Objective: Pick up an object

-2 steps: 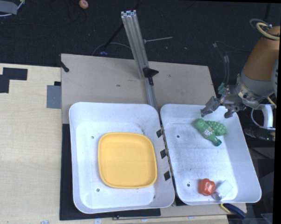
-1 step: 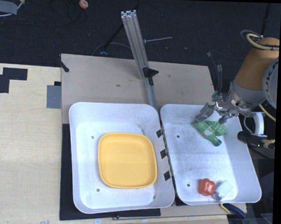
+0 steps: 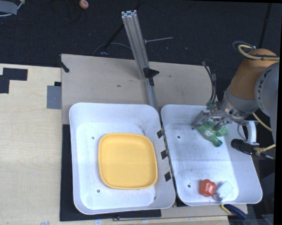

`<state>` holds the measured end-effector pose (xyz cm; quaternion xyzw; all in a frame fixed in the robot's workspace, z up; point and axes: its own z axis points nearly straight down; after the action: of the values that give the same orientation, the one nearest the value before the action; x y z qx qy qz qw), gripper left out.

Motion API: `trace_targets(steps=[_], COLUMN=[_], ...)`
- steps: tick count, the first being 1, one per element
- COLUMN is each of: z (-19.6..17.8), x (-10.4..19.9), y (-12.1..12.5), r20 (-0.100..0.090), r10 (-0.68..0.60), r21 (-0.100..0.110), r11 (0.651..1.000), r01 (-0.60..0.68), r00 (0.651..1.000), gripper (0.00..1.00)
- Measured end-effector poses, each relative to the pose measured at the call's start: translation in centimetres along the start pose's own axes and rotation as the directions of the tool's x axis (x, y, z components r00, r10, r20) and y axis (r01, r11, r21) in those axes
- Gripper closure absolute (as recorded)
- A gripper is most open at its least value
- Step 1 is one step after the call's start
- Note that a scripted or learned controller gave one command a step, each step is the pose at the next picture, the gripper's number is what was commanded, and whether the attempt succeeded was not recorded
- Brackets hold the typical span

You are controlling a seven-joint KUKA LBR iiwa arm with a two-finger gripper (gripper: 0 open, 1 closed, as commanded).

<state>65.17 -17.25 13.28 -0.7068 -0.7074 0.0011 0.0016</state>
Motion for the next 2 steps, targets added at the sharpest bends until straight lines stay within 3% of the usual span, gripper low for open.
trace_targets(steps=[1, 2], z=[-1.2, -5.7], x=[-0.1, -0.6], y=[0.1, -0.1], r20=[0.001, 0.002], r10=[0.0, 0.0], r21=[-0.004, -0.007], r11=[1.0, 1.0], r01=[0.0, 0.0], r00=[1.0, 1.0], gripper=[1.0, 1.0])
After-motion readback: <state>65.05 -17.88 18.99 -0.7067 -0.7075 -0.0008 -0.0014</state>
